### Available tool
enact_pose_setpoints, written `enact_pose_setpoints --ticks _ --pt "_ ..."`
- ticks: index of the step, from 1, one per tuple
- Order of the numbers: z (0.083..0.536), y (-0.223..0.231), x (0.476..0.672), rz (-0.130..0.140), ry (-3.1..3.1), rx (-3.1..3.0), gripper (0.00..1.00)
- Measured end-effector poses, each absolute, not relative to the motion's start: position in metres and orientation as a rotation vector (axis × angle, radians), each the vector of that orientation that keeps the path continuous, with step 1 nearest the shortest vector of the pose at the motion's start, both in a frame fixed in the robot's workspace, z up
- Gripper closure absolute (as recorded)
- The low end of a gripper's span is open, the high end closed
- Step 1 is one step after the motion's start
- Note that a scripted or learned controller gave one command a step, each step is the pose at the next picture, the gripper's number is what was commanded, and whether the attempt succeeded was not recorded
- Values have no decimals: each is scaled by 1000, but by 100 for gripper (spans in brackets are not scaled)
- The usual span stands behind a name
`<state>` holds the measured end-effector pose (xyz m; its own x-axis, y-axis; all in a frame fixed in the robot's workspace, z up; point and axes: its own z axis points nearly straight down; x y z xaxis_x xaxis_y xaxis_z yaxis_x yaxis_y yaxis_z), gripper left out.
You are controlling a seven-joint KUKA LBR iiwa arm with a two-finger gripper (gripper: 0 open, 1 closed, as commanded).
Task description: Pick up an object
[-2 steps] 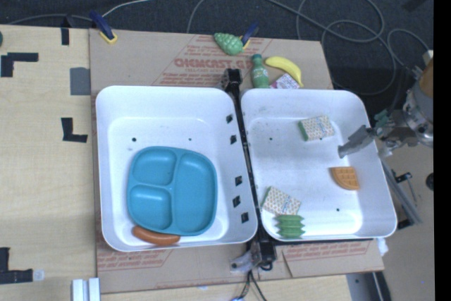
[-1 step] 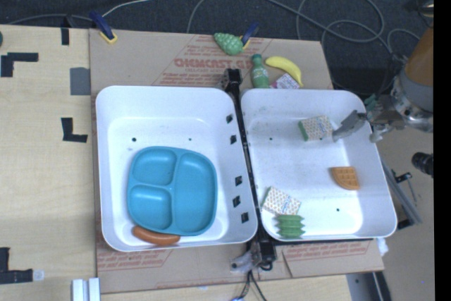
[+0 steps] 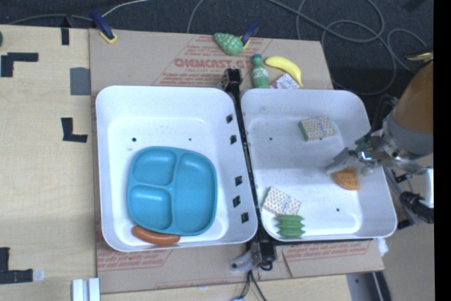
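My gripper (image 3: 344, 163) reaches in from the right and hangs low over the right side of the right bin (image 3: 303, 109). Just below it, touching or nearly so, lies a small orange piece (image 3: 347, 180) on the bin floor. The same bin holds a green and white packet (image 3: 316, 127) near the back, a checkered packet (image 3: 282, 201) at the front, and a green ridged item (image 3: 289, 225) beside it. Whether anything sits in the gripper is not visible.
The left bin (image 3: 141, 106) holds a blue divided plate (image 3: 172, 189) and an orange sausage (image 3: 156, 235) at its front edge. Behind the bins on the cardboard lie a green bottle (image 3: 259, 71), a banana (image 3: 284, 68) and a green leafy toy (image 3: 229, 43). Cables run across the floor behind.
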<state>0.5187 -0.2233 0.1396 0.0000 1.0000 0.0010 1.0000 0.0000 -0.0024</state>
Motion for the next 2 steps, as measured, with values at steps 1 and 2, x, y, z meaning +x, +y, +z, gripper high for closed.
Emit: enact_pose_setpoints --ticks 1,2 --pt "90 -222 538 -10 -2227 -2221 0" --pt "103 -225 541 -12 -2234 -2230 100"
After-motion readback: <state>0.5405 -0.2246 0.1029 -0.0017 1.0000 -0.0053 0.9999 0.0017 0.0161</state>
